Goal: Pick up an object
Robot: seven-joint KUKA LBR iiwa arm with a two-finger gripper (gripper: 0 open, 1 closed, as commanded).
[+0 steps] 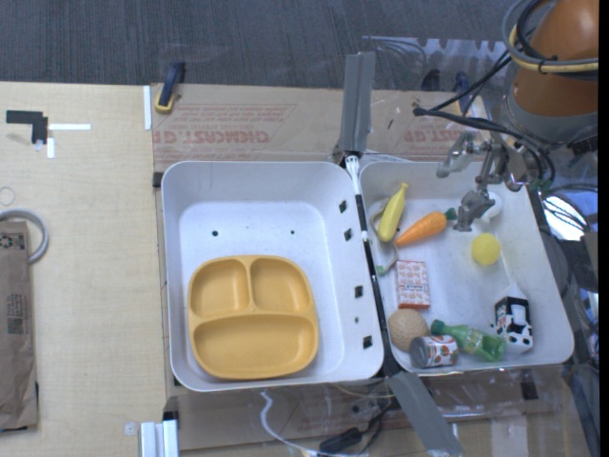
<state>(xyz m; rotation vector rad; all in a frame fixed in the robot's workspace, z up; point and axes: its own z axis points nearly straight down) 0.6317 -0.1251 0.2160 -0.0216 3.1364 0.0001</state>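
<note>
The right bin (547, 255) holds several small items. A yellow banana (391, 211) and an orange carrot (422, 228) lie at its far left, and a yellow ball (486, 248) sits right of the carrot. A red and white box (413, 284) lies in the middle. Along the near edge are a brown round fruit (406, 327), a small can (435, 351), a green bottle (472, 340) and a black and white carton (514, 324). My gripper (473, 210) hangs over the far part of this bin, just right of the carrot's tip and above the yellow ball. Nothing shows in its grasp.
The left bin (190, 198) carries a yellow divided plate (253, 314). A grey divider (358, 112) rises between the bins at the back. The arm's orange band (557, 41) and cables fill the upper right. A brown bag (16, 322) lies at the far left.
</note>
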